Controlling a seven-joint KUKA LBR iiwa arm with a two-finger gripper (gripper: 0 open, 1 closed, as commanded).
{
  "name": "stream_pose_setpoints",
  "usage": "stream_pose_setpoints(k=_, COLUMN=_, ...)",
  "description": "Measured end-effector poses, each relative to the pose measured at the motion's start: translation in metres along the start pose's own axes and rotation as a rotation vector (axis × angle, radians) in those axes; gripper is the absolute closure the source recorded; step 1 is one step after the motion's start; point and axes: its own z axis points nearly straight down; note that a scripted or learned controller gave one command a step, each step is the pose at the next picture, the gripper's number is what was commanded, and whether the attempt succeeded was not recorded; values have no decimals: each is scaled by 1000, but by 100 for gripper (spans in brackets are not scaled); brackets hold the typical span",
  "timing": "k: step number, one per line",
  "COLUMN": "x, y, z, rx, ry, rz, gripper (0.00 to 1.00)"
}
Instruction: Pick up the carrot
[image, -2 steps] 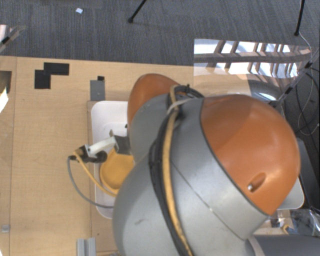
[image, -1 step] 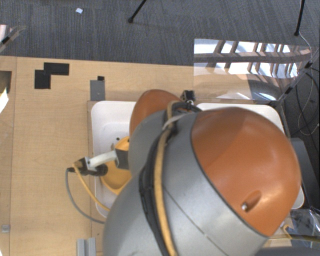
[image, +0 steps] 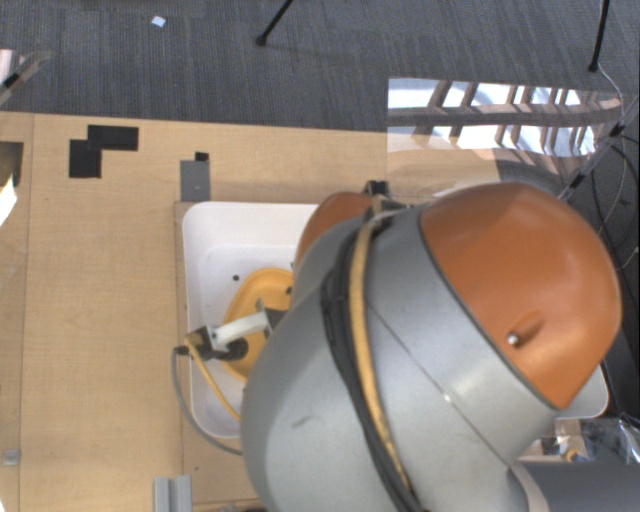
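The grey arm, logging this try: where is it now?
The grey arm reaches from the camera view's right, covering most of the white bin on the wooden bench.

Smooth glossy white plastic bin (image: 205, 250) on a matt pale wooden bench (image: 90, 330)

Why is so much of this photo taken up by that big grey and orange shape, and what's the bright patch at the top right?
In the camera view, the arm sits close beneath the lens, so it looms large and hides most of the white bin; its edges look slightly soft. The bright patch is glare, striped reflected light on the bench. Lighting elsewhere is even, with faint shadows.
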Motion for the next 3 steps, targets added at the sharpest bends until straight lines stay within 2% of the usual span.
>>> stream_pose_setpoints(k=1, x=1, y=0, z=-2, rx=3, ry=1, rz=0, gripper=0)
stream_pose_setpoints(k=2, x=2, y=39, z=-1, rx=37, ry=30, rz=-48, gripper=0)
stream_pose_setpoints(k=3, x=41, y=64, z=0, rx=56, ry=17, rz=-59, gripper=0)
